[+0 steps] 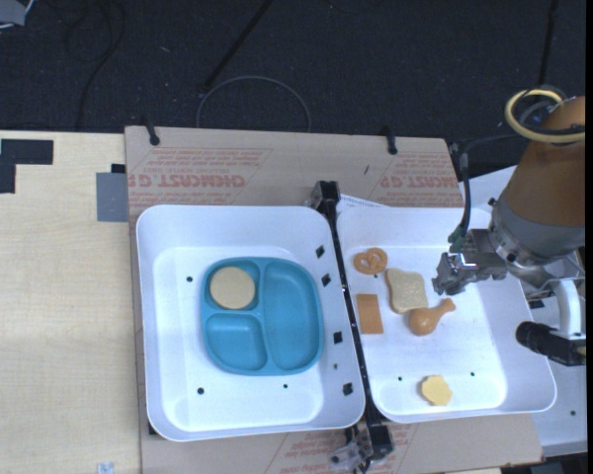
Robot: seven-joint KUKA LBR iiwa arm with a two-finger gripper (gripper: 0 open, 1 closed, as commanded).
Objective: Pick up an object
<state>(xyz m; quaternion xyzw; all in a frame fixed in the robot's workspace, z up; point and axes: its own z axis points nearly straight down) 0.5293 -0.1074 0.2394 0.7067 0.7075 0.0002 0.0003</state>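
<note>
End effector (453, 275) hovers over right bin (514, 383), grip state unclear | drumstick (430, 316) lies just below-left of it, beside bread slice (407, 289) | pretzel (370, 261) farther left

A pale wooden worktop (49, 314) is seen at the left, marked with black and grey patches. A dark floor (277, 38) strewn with cables (252, 97) lies behind.
</note>
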